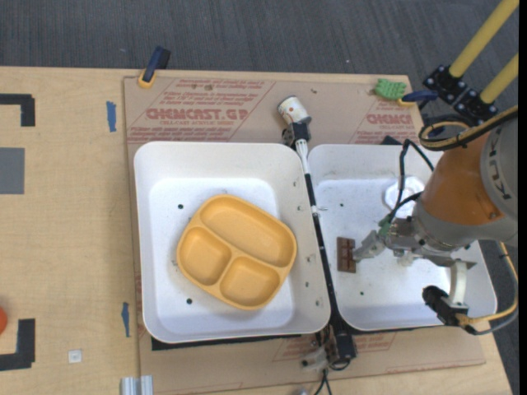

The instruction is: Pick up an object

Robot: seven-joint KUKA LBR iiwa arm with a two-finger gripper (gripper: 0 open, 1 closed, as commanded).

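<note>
A small brown block (347, 254) lies near the left wall of the right bin (387, 309). A yellow plate with three compartments (236, 250) lies in the middle of the left bin (156, 220). My gripper (370, 245) hangs low over the right bin, just right of the brown block and pointing toward it. The grey wrist and orange band (458, 194) rise behind it and hide part of the bin floor. Nothing can be seen held in the gripper.
A white round mark (401, 194) shows on the right bin floor by the arm. A black cable loops around the wrist. A black divider strip (316, 220) runs between the bins. A yellow-and-black stand (469, 56) rises at the far right.
</note>
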